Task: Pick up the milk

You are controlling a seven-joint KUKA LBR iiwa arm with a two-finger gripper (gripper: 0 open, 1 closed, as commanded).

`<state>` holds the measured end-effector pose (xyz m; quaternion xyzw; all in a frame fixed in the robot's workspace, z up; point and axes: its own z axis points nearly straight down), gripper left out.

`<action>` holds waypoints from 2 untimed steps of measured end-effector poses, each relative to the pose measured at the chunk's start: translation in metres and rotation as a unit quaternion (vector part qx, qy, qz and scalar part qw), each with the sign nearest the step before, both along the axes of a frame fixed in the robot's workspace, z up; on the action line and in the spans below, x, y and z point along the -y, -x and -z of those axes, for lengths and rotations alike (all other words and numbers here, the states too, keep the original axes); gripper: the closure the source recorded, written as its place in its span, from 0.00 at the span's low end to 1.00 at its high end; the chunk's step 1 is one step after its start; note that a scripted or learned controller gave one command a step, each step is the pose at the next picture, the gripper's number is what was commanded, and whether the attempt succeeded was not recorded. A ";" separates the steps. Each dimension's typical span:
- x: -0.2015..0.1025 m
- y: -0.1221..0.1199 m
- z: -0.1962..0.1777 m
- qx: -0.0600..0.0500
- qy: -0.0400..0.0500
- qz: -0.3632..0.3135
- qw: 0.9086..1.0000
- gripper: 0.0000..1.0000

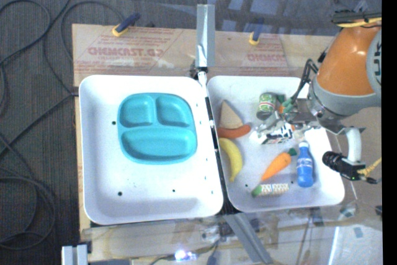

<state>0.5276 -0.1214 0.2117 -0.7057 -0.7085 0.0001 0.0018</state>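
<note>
Bench: two white bins are sitting side by side on a board printed with red lettering, mirrored and too faint to read.
Left bin (99, 195): it is holding a blue divided tray (158, 127), well apart from the action.
Right bin (329, 195): this is carrying all the clutter — a banana (232, 157), a carrot (276, 166), a blue bottle (304, 166), a green can (268, 102), a tan wedge (228, 115) lying against an orange-red piece (234, 131), and a small bar (271, 189) near the front wall.
Arm (350, 71): it is reaching in from the right, its orange band hanging over the bin's right side.
Gripper (282, 124): it is hovering low over the middle of the right bin; whether it is clenched or released, I cannot tell.
Milk (278, 132): I am taking the small black-and-white patterned carton at the gripper's tip to be it, lying between the can and the carrot. No readable label.
Risk: things are crowding in — a closing grasp could be snagging the can or nudging the carrot, or the carton may be slipping away sideways.
</note>
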 end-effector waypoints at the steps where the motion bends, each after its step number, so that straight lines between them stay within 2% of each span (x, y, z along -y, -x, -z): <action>1: 0.041 -0.066 0.076 0.001 0.002 -0.036 0.999 0.00; 2: 0.057 -0.068 0.117 0.010 0.001 -0.061 0.998 0.00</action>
